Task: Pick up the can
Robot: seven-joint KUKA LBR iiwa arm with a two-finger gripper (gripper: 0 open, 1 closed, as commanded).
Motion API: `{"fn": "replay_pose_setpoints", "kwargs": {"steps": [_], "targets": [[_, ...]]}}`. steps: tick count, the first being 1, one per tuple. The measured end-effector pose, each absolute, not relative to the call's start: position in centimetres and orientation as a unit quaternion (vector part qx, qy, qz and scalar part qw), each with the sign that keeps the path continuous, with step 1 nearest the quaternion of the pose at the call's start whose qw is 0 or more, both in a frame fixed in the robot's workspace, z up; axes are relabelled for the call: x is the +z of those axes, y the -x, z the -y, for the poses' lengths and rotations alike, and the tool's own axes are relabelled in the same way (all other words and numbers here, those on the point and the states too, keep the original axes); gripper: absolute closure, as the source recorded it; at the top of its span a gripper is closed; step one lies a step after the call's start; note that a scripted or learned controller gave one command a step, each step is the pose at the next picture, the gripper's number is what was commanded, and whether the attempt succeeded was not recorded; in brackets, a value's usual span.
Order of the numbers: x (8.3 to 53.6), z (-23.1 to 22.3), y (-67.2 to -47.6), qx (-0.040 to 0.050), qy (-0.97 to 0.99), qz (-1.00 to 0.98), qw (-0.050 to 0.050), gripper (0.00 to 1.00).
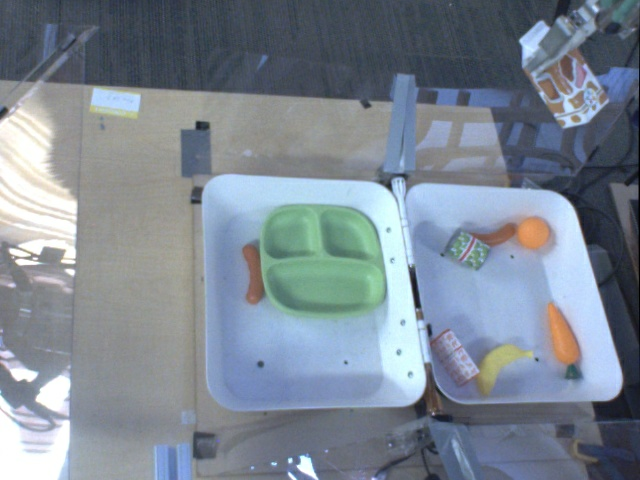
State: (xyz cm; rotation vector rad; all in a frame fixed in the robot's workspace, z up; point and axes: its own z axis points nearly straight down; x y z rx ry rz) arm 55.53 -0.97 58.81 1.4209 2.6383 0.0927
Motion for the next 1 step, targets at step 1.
{"fn": "replay_pose_setpoints", "kwargs": {"steps": [1], "targets": [[60.11, 0.85, -55.65, 0.0331, -0.470, -0.879, 0.078, 1.00]]}}
